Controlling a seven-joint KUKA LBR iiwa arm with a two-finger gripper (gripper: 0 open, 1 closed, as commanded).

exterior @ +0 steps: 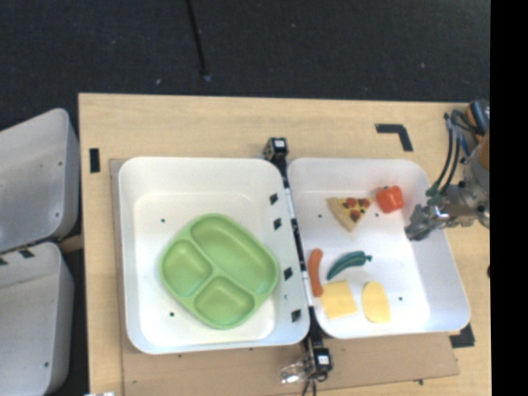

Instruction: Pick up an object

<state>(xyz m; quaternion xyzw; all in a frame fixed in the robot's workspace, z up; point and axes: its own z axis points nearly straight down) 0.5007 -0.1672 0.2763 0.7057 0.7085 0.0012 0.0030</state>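
From above, the grey two-finger gripper (422,221) hangs over the right white bin's (437,304) right edge, near the small red toy pepper (389,198); I cannot tell its opening. The left white bin (140,320) holds a green divided plastic plate (219,271).

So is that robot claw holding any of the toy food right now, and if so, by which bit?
Nothing is held. The gripper sits at the right bin's right edge, apart from the toys.
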